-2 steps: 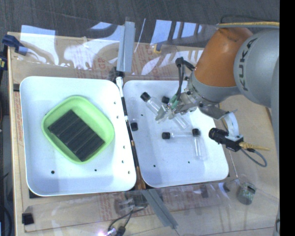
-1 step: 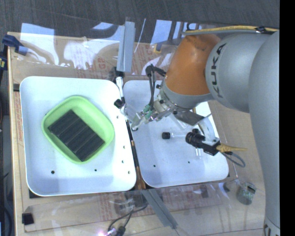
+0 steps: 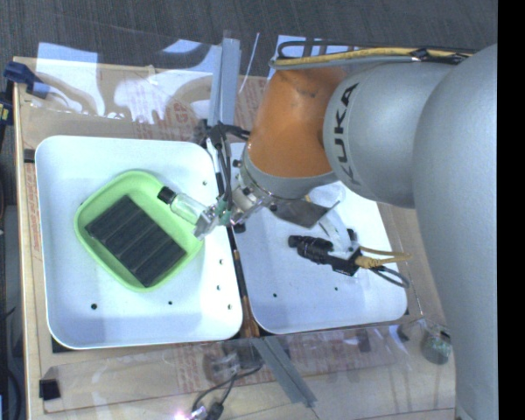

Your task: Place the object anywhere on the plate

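Bench: pale wooden bench top [image 3: 114, 103] — taped plastic sheeting over it.
Left: shallow white square bin [image 3: 61, 304], resting directly on it.
Right: second shallow white bin [image 3: 332, 309] — just beside the first.

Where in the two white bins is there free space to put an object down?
The left white bin has bare floor along its near edge and its left side, around the square green plate with a dark ribbed insert. The right white bin is bare near its front edge. It is crowded at the divider, where the gripper and a small clear bottle sit.
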Motion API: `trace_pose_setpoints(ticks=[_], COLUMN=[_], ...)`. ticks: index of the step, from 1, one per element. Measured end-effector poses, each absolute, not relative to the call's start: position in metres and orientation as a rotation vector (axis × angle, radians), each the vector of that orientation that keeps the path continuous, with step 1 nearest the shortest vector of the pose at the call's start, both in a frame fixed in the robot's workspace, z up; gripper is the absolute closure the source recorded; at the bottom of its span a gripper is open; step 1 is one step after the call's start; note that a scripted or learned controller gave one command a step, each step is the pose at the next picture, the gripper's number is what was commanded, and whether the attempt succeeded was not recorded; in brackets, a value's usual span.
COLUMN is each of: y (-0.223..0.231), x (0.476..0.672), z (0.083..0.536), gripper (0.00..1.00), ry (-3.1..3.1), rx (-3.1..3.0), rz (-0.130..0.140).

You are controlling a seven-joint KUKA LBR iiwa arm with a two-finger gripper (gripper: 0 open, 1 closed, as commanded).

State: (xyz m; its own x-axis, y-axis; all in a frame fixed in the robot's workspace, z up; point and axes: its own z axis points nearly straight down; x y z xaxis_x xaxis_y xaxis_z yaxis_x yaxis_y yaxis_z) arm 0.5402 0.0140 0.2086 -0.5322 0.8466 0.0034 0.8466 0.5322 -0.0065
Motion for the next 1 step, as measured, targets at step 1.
trace_pose_setpoints(ticks=[1], y=[0.0134], x=[0.5403], z=[0.2087], gripper=[0.00], ry=[-2.745], rx=[-1.517], rz=[0.007])
